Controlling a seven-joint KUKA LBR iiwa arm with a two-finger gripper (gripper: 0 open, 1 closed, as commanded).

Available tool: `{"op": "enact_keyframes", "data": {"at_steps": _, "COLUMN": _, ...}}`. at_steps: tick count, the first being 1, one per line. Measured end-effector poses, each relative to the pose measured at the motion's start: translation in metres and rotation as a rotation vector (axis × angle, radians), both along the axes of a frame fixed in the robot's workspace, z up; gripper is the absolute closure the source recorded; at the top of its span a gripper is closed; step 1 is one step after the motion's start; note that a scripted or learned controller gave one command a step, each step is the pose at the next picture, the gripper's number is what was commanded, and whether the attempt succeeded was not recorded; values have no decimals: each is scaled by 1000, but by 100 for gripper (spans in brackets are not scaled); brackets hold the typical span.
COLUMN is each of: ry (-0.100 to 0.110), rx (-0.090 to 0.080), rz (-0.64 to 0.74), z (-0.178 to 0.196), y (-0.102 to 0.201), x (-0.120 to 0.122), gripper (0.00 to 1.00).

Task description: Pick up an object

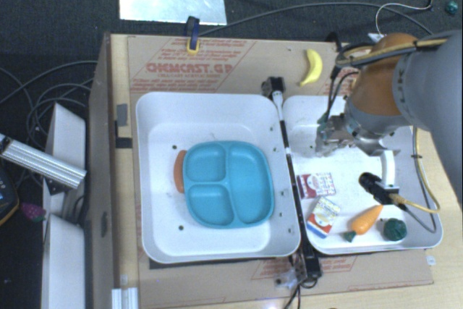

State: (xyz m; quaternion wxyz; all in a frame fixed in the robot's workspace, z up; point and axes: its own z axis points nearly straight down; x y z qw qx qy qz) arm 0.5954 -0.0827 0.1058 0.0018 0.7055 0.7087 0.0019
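The gripper [328, 139] sits low in the shallow white bin [349, 174] right of the frame's centre, over a bare patch, likely seeking a target. Whether it is apart or together, I cannot tell.

Counted two white bins: left bin [155, 155] at 9 o'clock, right bin [346, 177] at 3 o'clock.

Left bin held two things:
- one blue divided plate [228, 181]
- one orange sausage-shaped piece [178, 170], at the plate's 9 o'clock

Right bin held four:
- one red-and-white carton [316, 185]
- one small packet [323, 216]
- one carrot [364, 219]
- one dark green ball [394, 229]

One banana [312, 67] lay outside, at the right bin's 12 o'clock.
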Motion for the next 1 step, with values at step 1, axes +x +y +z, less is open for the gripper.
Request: {"op": "enact_keyframes", "data": {"at_steps": 1, "ry": 0, "rx": 0, "rz": 0, "z": 0, "y": 0, "x": 0, "gripper": 0}}
